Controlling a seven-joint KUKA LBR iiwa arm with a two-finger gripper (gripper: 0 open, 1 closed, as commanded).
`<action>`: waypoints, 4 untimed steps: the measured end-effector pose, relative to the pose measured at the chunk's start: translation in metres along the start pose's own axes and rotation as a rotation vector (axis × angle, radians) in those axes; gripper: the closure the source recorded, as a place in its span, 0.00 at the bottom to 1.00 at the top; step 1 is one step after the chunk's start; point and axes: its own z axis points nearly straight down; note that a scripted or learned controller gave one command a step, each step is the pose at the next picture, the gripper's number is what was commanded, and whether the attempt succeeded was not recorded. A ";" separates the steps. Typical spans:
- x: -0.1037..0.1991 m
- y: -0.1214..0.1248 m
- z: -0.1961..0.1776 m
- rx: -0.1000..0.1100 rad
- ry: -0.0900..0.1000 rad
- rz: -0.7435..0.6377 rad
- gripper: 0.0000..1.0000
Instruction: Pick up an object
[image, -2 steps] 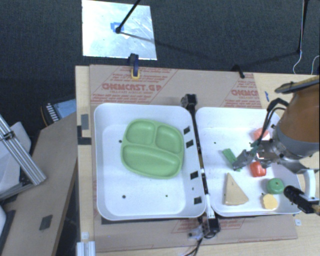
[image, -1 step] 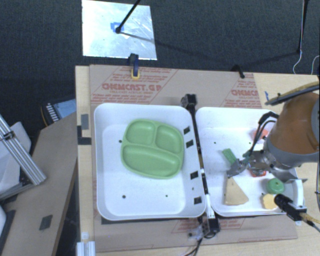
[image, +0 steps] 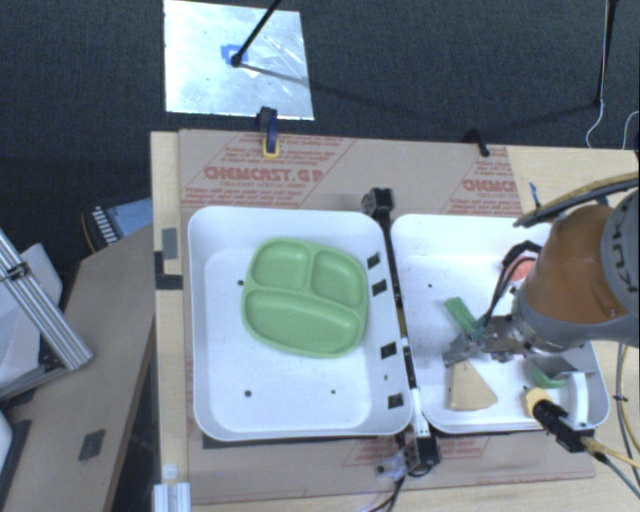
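We take this for the reach, not yet a lift: the gripper hangs low in the right bin, lower right of the frame, its tip between a green strip just above and a tan wedge just below; whether its fingers are spread or closed we cannot tell; next it must settle on one piece and close. The green divided plate lies in the left bin, well apart; the bulky wrist hides part of the right bin's contents.
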 end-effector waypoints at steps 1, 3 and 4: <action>0.000 0.001 -0.012 -0.004 -0.001 -0.001 1.00; -0.010 0.003 -0.117 -0.009 -0.003 -0.004 1.00; -0.010 0.005 -0.170 -0.010 -0.003 -0.003 1.00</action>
